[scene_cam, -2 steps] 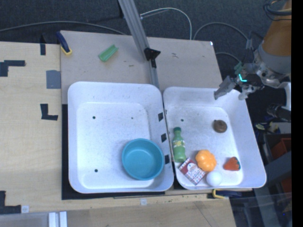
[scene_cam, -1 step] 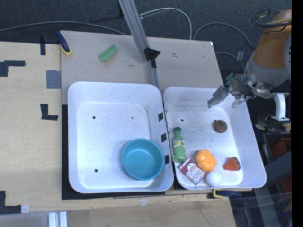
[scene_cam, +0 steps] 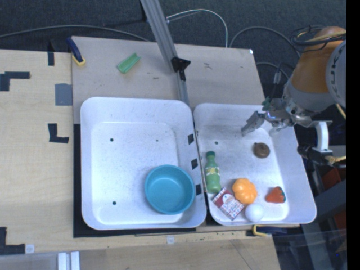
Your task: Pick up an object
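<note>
Brown round obj (scene_cam: 260,149) lies in rt bin (scene_cam: 225,117), just below gripper (scene_cam: 263,124), apart from it. Jaws spread, nothing btwn them. Further below: green bottle (scene_cam: 212,172), orange pepper (scene_cam: 244,190), red piece (scene_cam: 275,195).

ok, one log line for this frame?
gripper: over right bin, holding nothing | nearest: brown round object | also there: green bottle, orange pepper | left bin: blue bowl

Bowl (scene_cam: 169,189) in left bin (scene_cam: 95,151)
</note>
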`<state>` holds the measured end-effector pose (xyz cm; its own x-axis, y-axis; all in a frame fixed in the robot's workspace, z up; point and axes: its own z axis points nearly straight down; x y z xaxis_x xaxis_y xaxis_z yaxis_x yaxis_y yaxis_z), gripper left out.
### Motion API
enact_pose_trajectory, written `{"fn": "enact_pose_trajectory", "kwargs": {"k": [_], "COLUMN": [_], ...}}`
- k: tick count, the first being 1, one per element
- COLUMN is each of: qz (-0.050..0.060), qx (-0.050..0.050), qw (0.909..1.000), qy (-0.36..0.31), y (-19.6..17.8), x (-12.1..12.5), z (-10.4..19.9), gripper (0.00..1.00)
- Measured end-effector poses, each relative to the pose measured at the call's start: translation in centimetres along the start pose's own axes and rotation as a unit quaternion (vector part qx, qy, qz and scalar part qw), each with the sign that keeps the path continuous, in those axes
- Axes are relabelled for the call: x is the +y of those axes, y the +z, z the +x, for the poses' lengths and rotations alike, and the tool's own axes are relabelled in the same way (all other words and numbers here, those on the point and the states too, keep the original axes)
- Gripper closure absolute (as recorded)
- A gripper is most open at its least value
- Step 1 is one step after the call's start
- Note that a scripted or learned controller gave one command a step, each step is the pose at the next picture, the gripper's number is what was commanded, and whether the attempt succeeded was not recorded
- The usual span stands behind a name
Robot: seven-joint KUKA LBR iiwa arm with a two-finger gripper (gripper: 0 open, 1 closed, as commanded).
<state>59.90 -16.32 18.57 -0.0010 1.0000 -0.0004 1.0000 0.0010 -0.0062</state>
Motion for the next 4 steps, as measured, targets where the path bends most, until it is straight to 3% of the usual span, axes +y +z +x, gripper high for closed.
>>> {"fn": "enact_pose_trajectory", "kwargs": {"k": [1,2,3,4], "qz": [0.001,-0.002,-0.005,-0.004], "qx": [0.000,0.000,0.000,0.000], "qw": [1.0000,1.0000,1.0000,1.0000], "qy": [0.000,-0.001,0.000,0.000], "y": [6.4,5.0,-0.8,-3.5], "x": [-0.1,0.1,-0.7,-0.6], "z": [-0.3,-0.2,-0.4,-0.3], "gripper": [0.00,1.00,1.00,1.00]}}
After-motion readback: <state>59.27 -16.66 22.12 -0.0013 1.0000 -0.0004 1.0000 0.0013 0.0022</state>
